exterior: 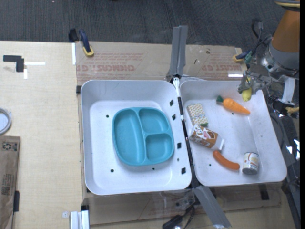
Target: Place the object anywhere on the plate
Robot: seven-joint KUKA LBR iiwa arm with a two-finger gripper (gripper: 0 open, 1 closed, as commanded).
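**Plate in the left bin, small yellow object under the gripper at far right**

Starting at the left, you have the blue three-compartment plastic plate (128, 132) lying flat in the middle of the left shallow white bin (95, 109). Nothing rests on the plate, so any of its compartments can take the object.

Across the divider, the right shallow white bin (259, 132) holds the clutter:
- a pale checked packet (196, 113) near the divider
- a brown and white carton (205, 137) just below the packet
- an orange sausage-shaped toy (226, 161)
- a small tin can (250, 162) on its side
- an orange toy carrot with a green top (234, 106) near the back

The small yellow object (246, 96) sits at the back right corner of that bin, directly at the tip of the grey two-finger gripper (247, 90). It lies just right of the carrot and apart from it. It is too small for you to read a long axis.

You cannot tell whether the gripper is clenched on the object, released above it, or merely in front of it. Do not count it as held.

Judged from this, the coming move turns on one relation. The plate lies well to the left of the gripper, across the whole right bin and over the raised divider. A carry would need height to clear the rims and the packet and carton near the divider.
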